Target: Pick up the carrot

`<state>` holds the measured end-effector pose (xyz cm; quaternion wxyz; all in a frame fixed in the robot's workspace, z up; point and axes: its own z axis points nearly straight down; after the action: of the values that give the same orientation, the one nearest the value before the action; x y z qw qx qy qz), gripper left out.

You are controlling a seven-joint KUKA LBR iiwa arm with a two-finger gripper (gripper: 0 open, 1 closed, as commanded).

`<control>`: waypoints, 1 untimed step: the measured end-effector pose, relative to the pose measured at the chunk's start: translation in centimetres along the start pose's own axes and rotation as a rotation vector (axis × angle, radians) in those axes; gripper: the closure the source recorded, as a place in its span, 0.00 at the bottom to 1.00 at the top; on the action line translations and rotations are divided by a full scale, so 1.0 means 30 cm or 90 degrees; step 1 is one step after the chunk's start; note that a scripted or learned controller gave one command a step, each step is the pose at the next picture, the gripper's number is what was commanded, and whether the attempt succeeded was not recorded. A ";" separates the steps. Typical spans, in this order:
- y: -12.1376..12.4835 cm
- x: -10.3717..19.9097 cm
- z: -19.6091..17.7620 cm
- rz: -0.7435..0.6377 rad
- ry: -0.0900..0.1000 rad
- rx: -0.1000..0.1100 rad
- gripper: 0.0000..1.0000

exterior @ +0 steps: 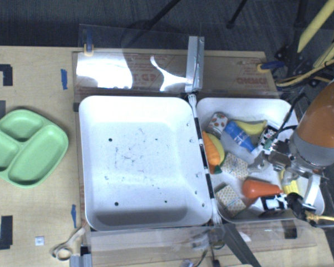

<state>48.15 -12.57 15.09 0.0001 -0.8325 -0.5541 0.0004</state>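
The carrot [260,188], an orange-red tapered piece, lies in the right bin [242,105] near its front, thick end to the left. My gripper [269,158] hangs over the bin's right half, just above and behind the carrot, on the grey arm with the orange band [323,121]. Nothing is visibly held. The wrist and cables hide the bin's right wall.
Around the carrot lie an orange and yellow-green piece [214,151] against the left wall, a blue bottle [237,138], a banana [250,128], a small round toy [217,121] and a patterned packet [229,196]. The left bin [100,107] adjoins. A green divided plate [26,147] sits far left.
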 end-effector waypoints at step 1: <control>-0.032 0.081 0.214 -0.036 0.002 -0.005 0.00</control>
<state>48.19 -9.95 8.68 -0.0026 -0.8164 -0.5775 -0.0030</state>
